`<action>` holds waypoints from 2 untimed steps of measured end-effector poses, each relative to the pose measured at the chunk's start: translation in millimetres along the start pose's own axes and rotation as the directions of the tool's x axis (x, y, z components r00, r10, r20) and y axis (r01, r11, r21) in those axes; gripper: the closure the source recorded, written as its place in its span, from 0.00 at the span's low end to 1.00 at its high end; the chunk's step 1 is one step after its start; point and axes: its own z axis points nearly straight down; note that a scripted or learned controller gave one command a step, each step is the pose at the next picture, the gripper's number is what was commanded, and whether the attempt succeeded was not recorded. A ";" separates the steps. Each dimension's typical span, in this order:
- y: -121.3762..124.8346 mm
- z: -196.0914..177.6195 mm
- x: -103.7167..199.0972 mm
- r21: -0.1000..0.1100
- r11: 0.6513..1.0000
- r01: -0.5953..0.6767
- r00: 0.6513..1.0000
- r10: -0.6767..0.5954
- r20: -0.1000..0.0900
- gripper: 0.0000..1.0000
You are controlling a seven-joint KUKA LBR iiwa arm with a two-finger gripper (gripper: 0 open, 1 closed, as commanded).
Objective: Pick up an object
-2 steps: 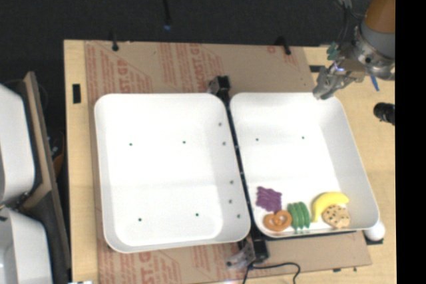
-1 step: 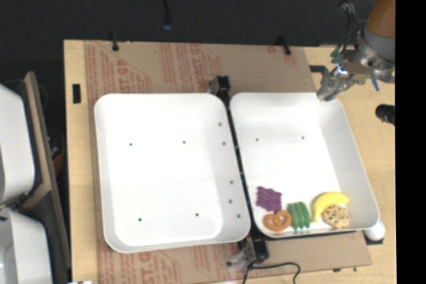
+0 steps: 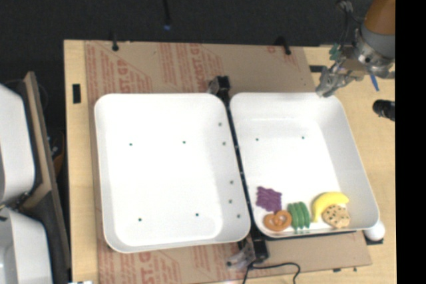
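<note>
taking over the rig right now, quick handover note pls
End effector: above the far right corner of the right bin, nothing seen in it.
Things: purple piece, orange pretzel, green piece, yellow banana and cookie, all clustered at the right bin's near edge.
Done: nothing picked.
Left: move to the cluster, grasp one, lift.

Robotics lab bench: two shallow white bins [image 3: 166,169] set side by side on cardboard sheeting [image 3: 173,66], below-left of the gripper [image 3: 331,83], dark floor behind.
</note>
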 end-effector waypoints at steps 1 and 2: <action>7.0 14.4 17.8 -0.001 1.000 0.001 1.000 -0.001 0.000 1.00; 11.6 36.5 53.9 0.000 1.000 0.003 1.000 -0.003 -0.001 1.00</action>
